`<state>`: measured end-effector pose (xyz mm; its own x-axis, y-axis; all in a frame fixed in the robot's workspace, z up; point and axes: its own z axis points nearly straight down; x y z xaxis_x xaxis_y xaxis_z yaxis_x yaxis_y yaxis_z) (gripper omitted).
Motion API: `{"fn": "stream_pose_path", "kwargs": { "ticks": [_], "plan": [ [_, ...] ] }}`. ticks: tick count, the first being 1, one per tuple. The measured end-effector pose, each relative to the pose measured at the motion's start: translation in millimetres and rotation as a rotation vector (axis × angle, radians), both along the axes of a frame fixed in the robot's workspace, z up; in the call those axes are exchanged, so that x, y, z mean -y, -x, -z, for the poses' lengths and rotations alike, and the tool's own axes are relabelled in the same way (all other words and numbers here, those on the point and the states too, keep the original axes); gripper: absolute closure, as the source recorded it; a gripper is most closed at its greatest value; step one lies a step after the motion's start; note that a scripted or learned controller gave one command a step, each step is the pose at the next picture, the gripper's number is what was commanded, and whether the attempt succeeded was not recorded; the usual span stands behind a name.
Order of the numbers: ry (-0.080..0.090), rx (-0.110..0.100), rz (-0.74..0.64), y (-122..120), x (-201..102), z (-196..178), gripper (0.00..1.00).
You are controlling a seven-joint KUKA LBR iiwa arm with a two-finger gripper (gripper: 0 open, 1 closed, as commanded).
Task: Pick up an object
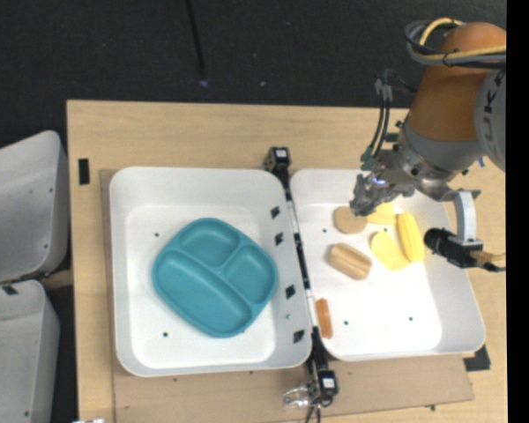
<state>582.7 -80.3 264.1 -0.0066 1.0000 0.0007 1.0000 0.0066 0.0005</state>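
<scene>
My gripper (365,199) hangs low over the back of the right bin (423,324), right above a round tan piece (346,222). A tan bread roll (348,261) lies just in front of it. To the right lie a yellow corn cob (409,236) and a yellow lump (387,250), with a pale yellow piece (383,214) behind them. A small orange sausage (324,317) rests at the bin's left wall. The fingers are hidden by the wrist body.
The left bin (132,324) holds a teal divided plate (214,275). Black clips run along the divider between the bins. A grey cable bracket (463,227) and a black fitting stick out at the right edge of the right bin.
</scene>
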Motion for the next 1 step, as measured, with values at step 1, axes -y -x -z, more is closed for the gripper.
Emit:
{"fn": "stream_pose_path", "kwargs": {
  "ticks": [1],
  "plan": [
    [0.001,0.0,0.002,5.4,-49.8,12.5,1.0]
  ]
}}
